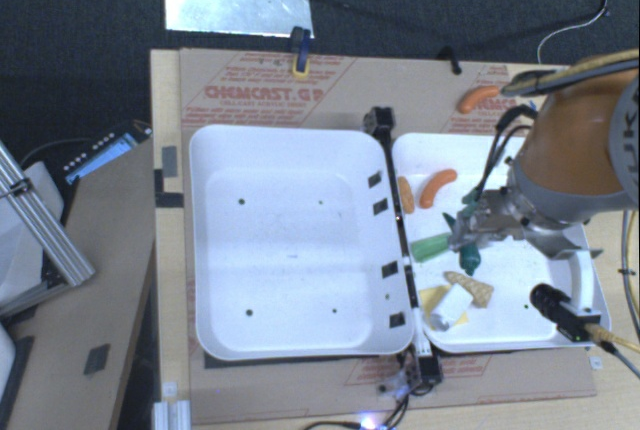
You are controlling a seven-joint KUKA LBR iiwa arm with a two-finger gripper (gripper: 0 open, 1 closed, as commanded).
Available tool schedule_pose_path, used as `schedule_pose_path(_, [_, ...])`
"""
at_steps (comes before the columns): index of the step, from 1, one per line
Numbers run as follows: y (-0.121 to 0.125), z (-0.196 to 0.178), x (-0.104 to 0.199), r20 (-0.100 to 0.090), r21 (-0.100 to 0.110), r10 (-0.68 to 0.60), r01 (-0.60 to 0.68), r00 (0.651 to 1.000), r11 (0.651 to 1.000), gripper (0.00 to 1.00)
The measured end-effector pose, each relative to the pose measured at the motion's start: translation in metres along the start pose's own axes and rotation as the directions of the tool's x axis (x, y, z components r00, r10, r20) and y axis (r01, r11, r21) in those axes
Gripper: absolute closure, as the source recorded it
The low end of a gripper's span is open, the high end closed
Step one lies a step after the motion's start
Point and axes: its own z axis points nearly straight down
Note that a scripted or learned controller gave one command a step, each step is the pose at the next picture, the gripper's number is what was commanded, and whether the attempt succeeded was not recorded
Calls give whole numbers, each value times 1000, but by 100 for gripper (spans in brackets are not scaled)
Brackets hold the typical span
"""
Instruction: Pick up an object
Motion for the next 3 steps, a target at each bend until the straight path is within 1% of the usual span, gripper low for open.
schedule_pose_path(1, [16,25,80,-2,4,-8,8,1000,1000,100])
schedule_pose_path(2, [78,-8,97,0,-5,-3,3,1000,1000,100])
schedule_pose_path(3, [77,46,70,2,8,5,-5,1000,1000,100])
